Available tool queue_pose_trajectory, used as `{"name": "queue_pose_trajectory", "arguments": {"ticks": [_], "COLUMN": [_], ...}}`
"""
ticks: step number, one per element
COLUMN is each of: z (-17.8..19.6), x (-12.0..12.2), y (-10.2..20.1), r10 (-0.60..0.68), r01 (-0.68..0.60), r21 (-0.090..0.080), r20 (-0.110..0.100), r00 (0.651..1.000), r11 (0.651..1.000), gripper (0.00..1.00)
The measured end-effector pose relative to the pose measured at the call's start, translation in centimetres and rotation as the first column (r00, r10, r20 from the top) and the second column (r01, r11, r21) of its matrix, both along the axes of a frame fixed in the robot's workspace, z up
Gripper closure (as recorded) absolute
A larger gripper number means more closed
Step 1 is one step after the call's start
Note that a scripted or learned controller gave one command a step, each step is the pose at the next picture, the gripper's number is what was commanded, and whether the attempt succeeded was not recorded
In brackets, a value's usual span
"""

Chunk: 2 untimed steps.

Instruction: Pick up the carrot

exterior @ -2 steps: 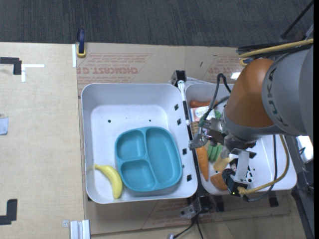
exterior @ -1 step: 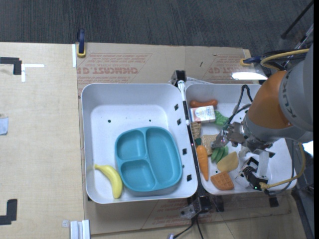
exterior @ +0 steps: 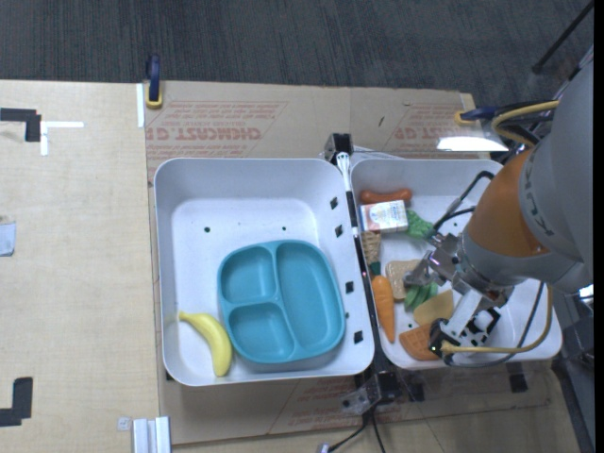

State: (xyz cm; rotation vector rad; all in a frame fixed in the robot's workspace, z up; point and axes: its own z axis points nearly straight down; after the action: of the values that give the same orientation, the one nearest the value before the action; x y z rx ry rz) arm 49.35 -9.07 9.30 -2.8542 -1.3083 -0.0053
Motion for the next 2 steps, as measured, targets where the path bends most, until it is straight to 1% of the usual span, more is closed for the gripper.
{"name": "queue_pose_trajectory", "arguments": {"ticks": [1,2], "z": [0.11,0.0], "x": [-1.45,-1.42], "y": [-0.51,-0.45], "r10": [0.229,0.058], "r01": [-0.229,-0.058], "r21": [-0.001,0.0], "r20": [-0.002,0.001], "r00": [0.973,0.998], "r11": [0.973,0.998], "gripper": [0.0,0.0]}}
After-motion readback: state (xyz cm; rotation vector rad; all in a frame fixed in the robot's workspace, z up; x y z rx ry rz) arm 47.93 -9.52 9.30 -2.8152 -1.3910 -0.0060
